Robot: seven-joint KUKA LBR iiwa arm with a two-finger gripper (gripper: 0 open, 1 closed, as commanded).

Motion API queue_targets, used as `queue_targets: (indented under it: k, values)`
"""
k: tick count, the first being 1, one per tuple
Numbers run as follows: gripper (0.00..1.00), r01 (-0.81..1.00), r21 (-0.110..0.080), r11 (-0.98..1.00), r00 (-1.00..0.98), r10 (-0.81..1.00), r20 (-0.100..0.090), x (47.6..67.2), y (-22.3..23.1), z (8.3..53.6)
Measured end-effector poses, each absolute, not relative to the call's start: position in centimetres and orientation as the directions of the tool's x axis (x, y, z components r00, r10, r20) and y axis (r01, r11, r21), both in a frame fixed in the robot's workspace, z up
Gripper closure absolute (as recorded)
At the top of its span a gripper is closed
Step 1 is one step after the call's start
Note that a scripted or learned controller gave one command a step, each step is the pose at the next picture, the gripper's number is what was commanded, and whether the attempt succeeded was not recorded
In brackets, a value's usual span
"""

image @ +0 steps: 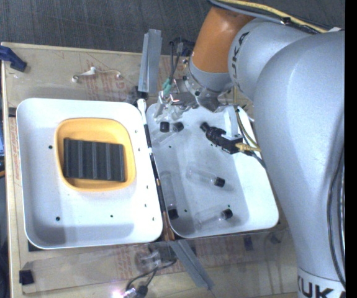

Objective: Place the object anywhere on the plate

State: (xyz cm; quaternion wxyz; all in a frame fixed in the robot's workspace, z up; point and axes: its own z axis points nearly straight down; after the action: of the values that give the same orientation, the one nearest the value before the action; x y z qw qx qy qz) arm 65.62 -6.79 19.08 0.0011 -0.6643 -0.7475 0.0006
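A yellow plate with a dark ridged insert lies in the left white bin. Several clear vials with black caps lie in the right white bin: one near the middle, one toward the front, and one along the left wall. My gripper hangs low over the right bin's far left corner, below the orange band. Just under it are two small black caps, belonging to clear items that are hard to make out. I see nothing clearly held.
A black connector on a yellow cable hangs from the wrist over the right bin. The big grey arm covers the bench's right side. A grey bar stands behind the bins, and a blue clamp sits at the far left corner.
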Motion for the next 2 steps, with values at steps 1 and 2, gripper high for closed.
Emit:
queue_targets:
  k: [1,2]
  values:
    - [1.00,0.965,-0.005,0.264,-0.264,0.965,0.001,64.1,-3.1,19.2]
    - [1.00,0.886,-0.006,0.464,-0.464,0.886,0.003,62.6,-0.6,19.0]
